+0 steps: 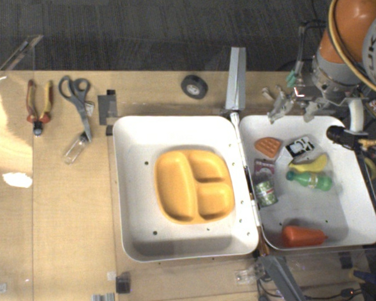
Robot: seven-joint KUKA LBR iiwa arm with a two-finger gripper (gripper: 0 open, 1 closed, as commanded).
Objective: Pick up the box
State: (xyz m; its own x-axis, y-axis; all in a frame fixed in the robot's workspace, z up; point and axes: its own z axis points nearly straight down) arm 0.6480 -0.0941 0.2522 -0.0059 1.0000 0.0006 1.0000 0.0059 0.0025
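Note:
The box (pixel 300 147) is small, black and white, and lies in the far half of the right bin (pixel 361 222), between an orange ridged piece (pixel 268 147) and a yellow banana (pixel 309 165). My gripper (pixel 295 109) hangs over the far rim of that bin, up and slightly left of the box and apart from it. Its fingers stand open with nothing between them. The grey arm with its orange band (pixel 357 18) comes in from the top right.
The right bin also holds a green bottle (pixel 311 180), a small can (pixel 264 193), a purple packet (pixel 262 168) and a red-orange piece (pixel 302 236). A yellow divided tray (pixel 193 184) sits in the left bin (pixel 136 181). Scissors (pixel 78 99), pliers (pixel 38 104) and a tape roll (pixel 194 86) lie on the bench.

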